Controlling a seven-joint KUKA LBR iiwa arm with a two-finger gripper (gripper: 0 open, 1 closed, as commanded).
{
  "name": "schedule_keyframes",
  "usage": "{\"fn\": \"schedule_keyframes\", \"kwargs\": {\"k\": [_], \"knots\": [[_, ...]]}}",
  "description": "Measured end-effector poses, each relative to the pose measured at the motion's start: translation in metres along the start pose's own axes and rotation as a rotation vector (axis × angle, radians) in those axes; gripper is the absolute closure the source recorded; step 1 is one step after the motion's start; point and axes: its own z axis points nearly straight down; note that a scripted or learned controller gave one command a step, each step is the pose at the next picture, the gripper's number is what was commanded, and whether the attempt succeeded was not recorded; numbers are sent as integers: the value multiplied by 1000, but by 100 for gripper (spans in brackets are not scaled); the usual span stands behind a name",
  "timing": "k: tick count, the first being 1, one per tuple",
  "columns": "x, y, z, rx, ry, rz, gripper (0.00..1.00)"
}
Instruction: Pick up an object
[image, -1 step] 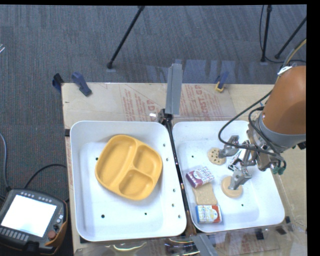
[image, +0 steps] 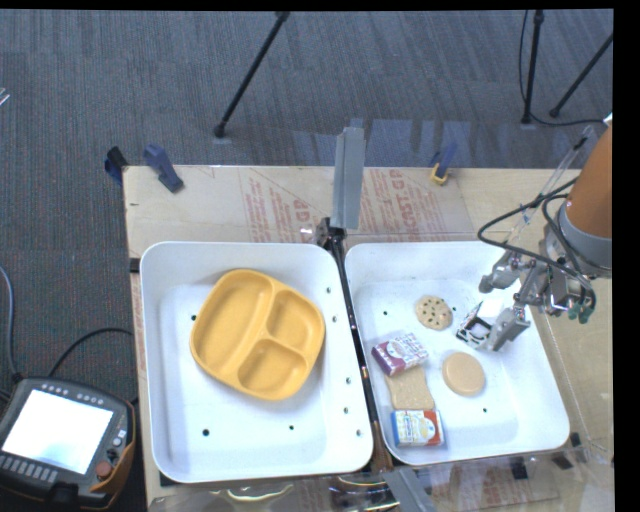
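Overhead, the gripper hangs low in the right bin, fingers parted and gripping nothing; just left lies a chocolate-chip cookie, a tan disc nearer; the left bin holds a yellow divided plate.

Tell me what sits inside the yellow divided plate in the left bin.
The yellow divided plate shows bare yellow in all three compartments, with no food in them. The left bin floor beneath the plate is covered, so that part cannot be checked.
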Motion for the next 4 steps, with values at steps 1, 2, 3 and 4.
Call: {"fn": "schedule_keyframes", "kwargs": {"k": [1, 2, 3, 4], "knots": [[-9, -58, -18, 0, -3, 18, 0], [-98, -30, 1, -1, 3, 116, 0], [6, -59, 108, 1, 5, 362, 0], [-36, -51, 147, -2, -14, 505, 0]]}}
